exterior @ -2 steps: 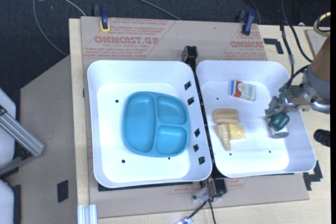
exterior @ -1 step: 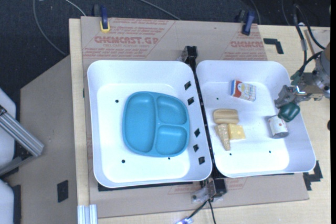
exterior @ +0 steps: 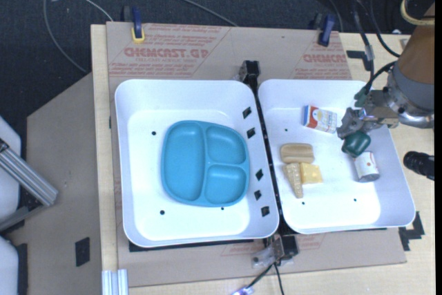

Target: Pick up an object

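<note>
Two white bins sit on the bench (exterior: 173,41). Left bin (exterior: 131,148) holds a blue divided plate (exterior: 204,164). In the right bin (exterior: 387,207), the gripper (exterior: 352,129) hovers over a dark green object (exterior: 357,144); whether its fingers grip it, I cannot tell.

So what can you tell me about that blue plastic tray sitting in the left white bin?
The light blue plastic tray is a rounded rectangle with three compartments: one long section along its left side and two smaller ones stacked on its right. It looks smooth and holds nothing. It lies flat, slightly rotated, near the middle of the left shallow white bin, resting on the bin's floor. Nothing else touches it; the arm is over the other bin.
</note>
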{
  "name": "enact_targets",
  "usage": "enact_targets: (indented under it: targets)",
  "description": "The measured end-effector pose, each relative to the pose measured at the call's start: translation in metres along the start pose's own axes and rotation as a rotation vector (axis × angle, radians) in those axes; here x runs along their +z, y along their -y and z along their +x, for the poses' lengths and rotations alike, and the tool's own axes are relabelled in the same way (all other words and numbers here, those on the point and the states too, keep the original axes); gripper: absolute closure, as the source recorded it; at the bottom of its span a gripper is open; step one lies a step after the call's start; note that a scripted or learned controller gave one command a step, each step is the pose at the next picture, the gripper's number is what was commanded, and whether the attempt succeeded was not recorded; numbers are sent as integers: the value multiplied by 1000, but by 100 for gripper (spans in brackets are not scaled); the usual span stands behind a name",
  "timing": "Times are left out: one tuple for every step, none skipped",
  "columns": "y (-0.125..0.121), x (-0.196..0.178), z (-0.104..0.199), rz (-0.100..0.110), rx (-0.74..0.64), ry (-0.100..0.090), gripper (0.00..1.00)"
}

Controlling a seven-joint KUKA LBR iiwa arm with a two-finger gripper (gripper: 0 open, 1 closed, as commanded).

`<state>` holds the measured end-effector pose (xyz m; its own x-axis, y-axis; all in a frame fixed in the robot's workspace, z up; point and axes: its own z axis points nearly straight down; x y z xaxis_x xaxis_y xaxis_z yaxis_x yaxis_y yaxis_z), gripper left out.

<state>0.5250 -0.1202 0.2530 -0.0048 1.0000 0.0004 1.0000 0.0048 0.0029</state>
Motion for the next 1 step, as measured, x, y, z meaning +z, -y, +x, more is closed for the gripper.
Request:
enact_targets:
  targets:
    - [4, -2, 55, 5, 1, -2, 100]
